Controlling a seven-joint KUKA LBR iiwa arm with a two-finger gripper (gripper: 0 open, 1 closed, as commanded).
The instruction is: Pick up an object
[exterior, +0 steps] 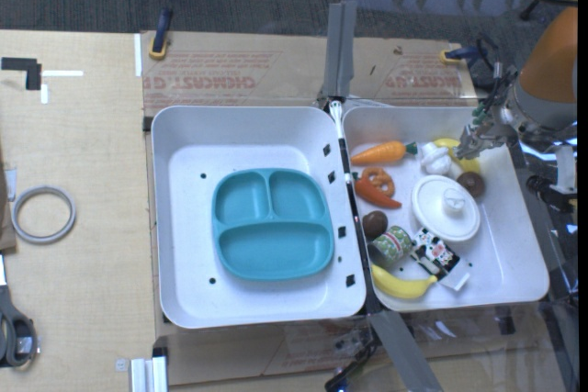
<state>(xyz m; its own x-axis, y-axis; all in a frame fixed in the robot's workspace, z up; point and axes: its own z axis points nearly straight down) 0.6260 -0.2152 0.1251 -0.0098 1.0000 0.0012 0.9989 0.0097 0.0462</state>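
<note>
Arm: the grey arm with its orange band (551,60) entered from the right and reached over the far right corner of the right bin.
End effector: the end effector (473,142) hung above the far right part of the right bin, just beside a yellow item and a dark brown round item; whether it was wide or narrow cannot be told, and nothing was seen between its tips.
Right bin: the right bin (514,271) carried all the loose objects.
Carrot: the carrot (378,152) lay near the far left of the right bin, its green end pointing right.
Orange pretzel-shaped item: the orange pretzel-shaped item (377,185) lay just nearer than the carrot.
White lidded bowl: the white lidded bowl (446,208) sat near the middle of the bin.
Yellow item: the yellow item (446,144) lay beside a small white item (435,162), close to the end effector.
Dark brown round item: the dark brown round item (471,184) touched the bowl's right edge.
Banana: the banana (402,284) lay at the near edge, beside a black-and-white patterned item (434,256) and a green-banded can (392,242).
Left bin: the left bin (175,197) carried a teal divided plate (273,224).
Counter: the counter (83,289) carried a grey ring (40,214) well apart from both bins.
</note>
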